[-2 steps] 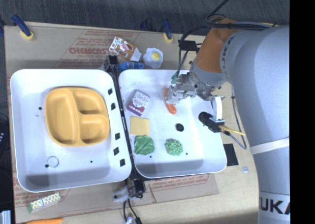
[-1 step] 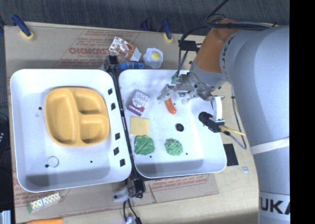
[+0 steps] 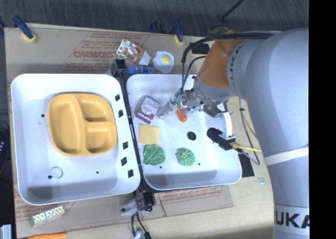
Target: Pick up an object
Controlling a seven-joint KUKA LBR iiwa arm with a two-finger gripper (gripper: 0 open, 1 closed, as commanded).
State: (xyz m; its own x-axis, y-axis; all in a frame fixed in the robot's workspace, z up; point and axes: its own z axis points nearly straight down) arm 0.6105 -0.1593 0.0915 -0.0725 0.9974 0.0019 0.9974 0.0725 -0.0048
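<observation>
Two bins are sitting side by side: a yellow tray is lying in the left bin; a packet, cheese, two green pieces and a carrot are lying in the right bin. The fingers are closing on the carrot.

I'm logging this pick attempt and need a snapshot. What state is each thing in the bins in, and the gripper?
Gripper: low in the right bin, by the orange piece; grasp unclear.
Orange piece: on the bin floor.
Yellow tray: flat in the left bin.
Purple packet: flat.
Yellow slice: flat.
Green leaf: on the floor, untouched.
Green dotted ball: on the floor, untouched.
</observation>
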